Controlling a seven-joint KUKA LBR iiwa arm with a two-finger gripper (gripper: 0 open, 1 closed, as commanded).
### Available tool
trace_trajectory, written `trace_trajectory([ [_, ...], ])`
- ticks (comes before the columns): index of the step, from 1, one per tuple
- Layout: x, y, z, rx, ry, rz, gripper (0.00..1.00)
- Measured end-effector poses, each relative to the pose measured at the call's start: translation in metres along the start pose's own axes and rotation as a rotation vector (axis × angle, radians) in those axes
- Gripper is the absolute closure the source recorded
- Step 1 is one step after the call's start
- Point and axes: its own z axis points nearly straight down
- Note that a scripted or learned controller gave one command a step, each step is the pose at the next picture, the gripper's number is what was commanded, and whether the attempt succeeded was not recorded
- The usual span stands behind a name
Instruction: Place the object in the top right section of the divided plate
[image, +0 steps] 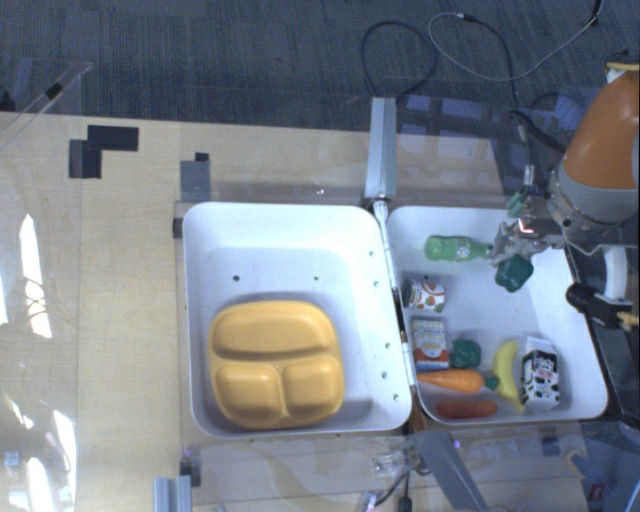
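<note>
- The green bottle (456, 248) lies on its side in the right bin (590, 400), long axis running across the view, one end reaching the hand (515, 240) and the other pointing away from it toward the left bin (290, 225).
- The hand sits at the bottle's near end, low over the bin; how far its fingers are parted, and whether they have the bottle, cannot be made out.
- Just beside the hand, toward the view's bottom, lies a dark green object (514, 272).
- Farther toward the view's bottom from the hand, the right bin holds a small red-and-white carton (427, 295), a printed box (430, 338), a dark green lump (465, 352), a carrot (452, 381), a red sausage (466, 408), a banana (507, 372) and a cow-patterned carton (541, 375); no writing is legible.
- Well away from the hand, the left bin holds the yellow divided plate (275, 362), one wide section above two smaller ones.
</note>
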Motion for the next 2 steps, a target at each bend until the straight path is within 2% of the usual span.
trace_trajectory([
  [1,0.049,-0.067,-0.005,0.000,0.002,-0.145,1.00],
  [2,0.142,-0.054,-0.128,-0.003,0.001,-0.126,1.00],
])
